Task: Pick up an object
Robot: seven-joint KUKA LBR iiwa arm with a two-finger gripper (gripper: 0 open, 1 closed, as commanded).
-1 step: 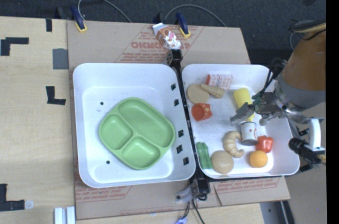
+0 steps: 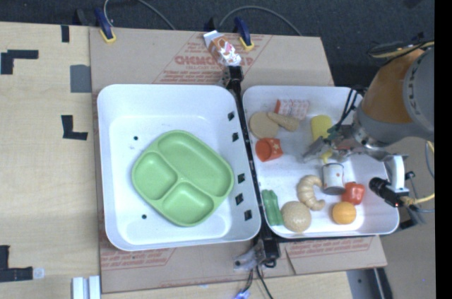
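Cardboard sheet (image 2: pixel 141 64) under both bins, flat, brown, red print. Left bin (image 2: pixel 116 107) – shallow white plastic, rounded corners – holding a glossy green divided plate (image 2: pixel 182 177), three compartments, tilted askew near centre. Right bin (image 2: pixel 392 220) same white plastic, crowded w/ small play-food pieces. Grey arm w/ orange band (image 2: pixel 395 89) reaching in from right edge, smooth rounded casing. Gripper (image 2: pixel 326 147) low over mid-right bin, metallic; jaw state – can't tell, fingers lost in clutter. Just below gripper: small silver-white cylinder (image 2: pixel 333 174), can-like. Beside it: pale curved croissant shape (image 2: pixel 310 190), red block (image 2: pixel 354 192), orange ball (image 2: pixel 344 213), tan round bun (image 2: pixel 296 215). Green stick (image 2: pixel 271 206) along bin's left wall, lower part. Upper area: tan flat disc (image 2: pixel 263 124) w/ a beige piece touching it, red chunk (image 2: pixel 268 148) below, yellow piece (image 2: pixel 320 126) near gripper, red-white printed packet (image 2: pixel 292 107) at top.
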